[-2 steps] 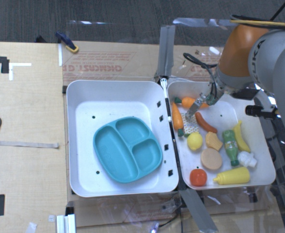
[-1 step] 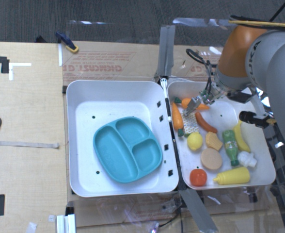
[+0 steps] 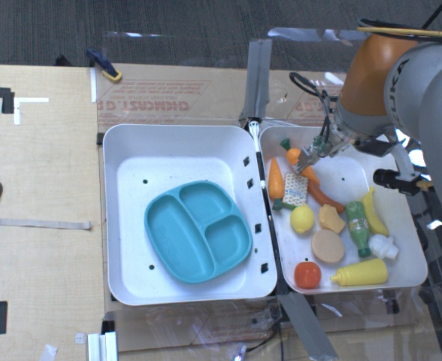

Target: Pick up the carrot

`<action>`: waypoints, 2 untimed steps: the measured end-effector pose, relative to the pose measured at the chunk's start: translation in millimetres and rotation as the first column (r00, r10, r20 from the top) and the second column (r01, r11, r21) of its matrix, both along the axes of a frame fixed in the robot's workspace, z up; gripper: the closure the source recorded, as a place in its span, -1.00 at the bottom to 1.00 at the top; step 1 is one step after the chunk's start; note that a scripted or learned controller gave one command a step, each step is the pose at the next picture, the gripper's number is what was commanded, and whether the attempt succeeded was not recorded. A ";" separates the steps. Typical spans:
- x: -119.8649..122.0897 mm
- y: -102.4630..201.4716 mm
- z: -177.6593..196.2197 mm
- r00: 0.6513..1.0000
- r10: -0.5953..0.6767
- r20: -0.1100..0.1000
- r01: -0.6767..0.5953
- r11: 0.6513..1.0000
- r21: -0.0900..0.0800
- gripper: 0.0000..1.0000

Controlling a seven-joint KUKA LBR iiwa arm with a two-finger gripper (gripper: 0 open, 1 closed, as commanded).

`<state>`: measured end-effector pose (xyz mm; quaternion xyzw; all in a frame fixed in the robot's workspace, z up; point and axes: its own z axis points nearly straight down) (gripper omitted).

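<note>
Can't tell jaw state on the gripper [image 3: 309,159], too small and blurred; it sits low in the right bin [image 3: 413,247], tip over clutter. Nothing visibly held. The carrot [image 3: 276,179] lies against the bin's left wall, just left of the tip, touching a white mesh piece [image 3: 295,190]. An orange fruit [image 3: 293,156] and red sausage [image 3: 323,195] crowd the tip. Risks: closing on the wrong orange thing, finger jamming against the wall, carrot rolling away under a one-sided push. Teal tray [image 3: 198,232] in left bin irrelevant
</note>
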<state>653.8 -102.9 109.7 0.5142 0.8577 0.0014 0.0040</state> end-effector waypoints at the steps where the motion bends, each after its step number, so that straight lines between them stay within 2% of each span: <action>1: 5.9 67.4 83.0 0.982 -0.189 -0.006 0.189 0.982 0.000 1.00; 2: 5.8 67.2 82.9 0.982 -0.189 -0.006 0.189 0.982 0.000 -1.00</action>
